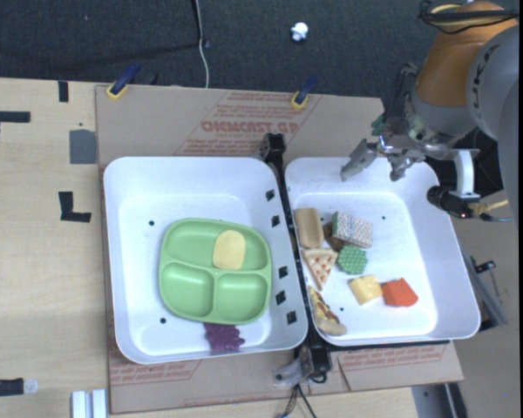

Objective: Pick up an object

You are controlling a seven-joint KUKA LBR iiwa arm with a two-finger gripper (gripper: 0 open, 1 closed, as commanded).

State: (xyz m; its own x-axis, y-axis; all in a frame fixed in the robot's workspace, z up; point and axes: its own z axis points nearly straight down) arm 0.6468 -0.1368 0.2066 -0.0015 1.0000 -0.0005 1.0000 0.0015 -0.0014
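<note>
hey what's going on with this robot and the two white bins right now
The arm's gripper hovers open above the far edge of the right bin, with nothing between its fingers. That bin holds a pile of toy food, including an orange piece, a yellow block and a green waffle-like piece. In the left bin sits a green divided plate with a yellow item on it, and a purple piece beside it.

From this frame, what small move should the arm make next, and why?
Probably bring the hand down and toward the near side of the right bin. It hangs open at the bin's far rim with nothing between its fingers, while the toy foods, such as the orange piece and the green piece, lie nearer the bin's middle.
</note>
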